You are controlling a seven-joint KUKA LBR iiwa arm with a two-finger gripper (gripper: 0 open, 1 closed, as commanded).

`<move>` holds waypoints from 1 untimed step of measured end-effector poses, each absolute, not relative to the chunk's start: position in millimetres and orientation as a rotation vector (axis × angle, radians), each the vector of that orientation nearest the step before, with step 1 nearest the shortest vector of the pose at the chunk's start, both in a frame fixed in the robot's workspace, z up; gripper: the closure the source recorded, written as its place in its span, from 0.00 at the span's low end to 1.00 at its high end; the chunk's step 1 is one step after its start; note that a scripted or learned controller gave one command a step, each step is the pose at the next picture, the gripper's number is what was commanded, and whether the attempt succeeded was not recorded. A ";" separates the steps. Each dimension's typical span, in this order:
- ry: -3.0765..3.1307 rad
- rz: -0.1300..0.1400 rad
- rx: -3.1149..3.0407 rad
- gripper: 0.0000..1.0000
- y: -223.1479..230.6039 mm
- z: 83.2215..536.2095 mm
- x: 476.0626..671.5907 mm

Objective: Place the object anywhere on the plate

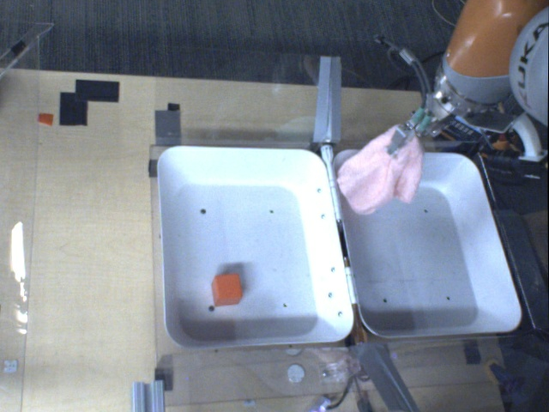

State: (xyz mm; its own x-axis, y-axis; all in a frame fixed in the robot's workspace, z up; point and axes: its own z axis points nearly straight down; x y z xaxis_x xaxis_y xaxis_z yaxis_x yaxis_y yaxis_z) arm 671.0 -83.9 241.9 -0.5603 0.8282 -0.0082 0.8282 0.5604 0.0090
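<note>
A pink cloth hangs limp from my gripper, which is shut on the cloth's upper right corner. The cloth dangles over the back left corner of the right white bin, and its lower edge overlaps that bin's left rim. An orange cube lies in the front left part of the left white bin, far from the gripper. The grey arm with its orange band comes in from the upper right.
A grey metal post stands at the back between the two bins. Black blocks and a small orange square lie on the wooden bench at the far left. Cables and fittings crowd the right edge by the arm.
</note>
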 end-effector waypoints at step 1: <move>2.773 0.003 1.463 1.00 -81.8 226.1 672.9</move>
State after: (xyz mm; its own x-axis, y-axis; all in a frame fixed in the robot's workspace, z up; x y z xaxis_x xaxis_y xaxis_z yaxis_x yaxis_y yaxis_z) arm 672.9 -81.8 226.1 -0.5646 0.8254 -0.0048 0.8253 0.5646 0.0050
